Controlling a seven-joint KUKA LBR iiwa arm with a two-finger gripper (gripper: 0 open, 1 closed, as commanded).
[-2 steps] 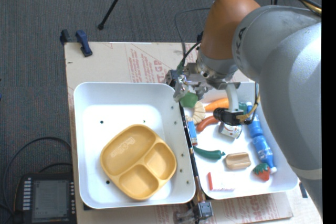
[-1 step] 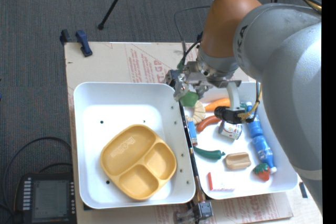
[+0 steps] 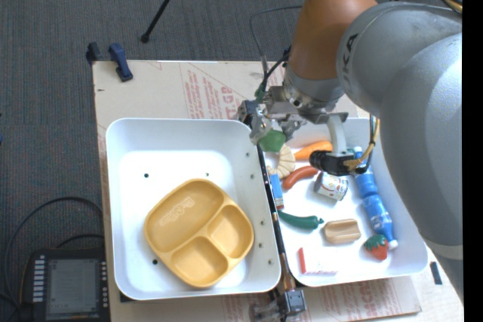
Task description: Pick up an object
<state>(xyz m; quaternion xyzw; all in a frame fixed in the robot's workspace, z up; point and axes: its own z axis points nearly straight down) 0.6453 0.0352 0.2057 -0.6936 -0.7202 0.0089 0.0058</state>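
green object (image 3: 272, 139), seemingly at end effector (image 3: 266, 126)

A cardboard-topped bench (image 3: 173, 87) bears two white bins (image 3: 121, 162) (image 3: 411, 260) and a blue clamp (image 3: 119, 61).

Right bin (image 3: 411, 256) held the pickables: green ball-like item (image 3: 272, 139) at the near-left rim, orange carrot (image 3: 313, 150), red-orange sausage (image 3: 299, 176), green pepper (image 3: 299, 220), tan bun (image 3: 341, 231), blue bottle (image 3: 374, 204) lying flat, strawberry (image 3: 378, 246), small can (image 3: 331, 188) tipped.
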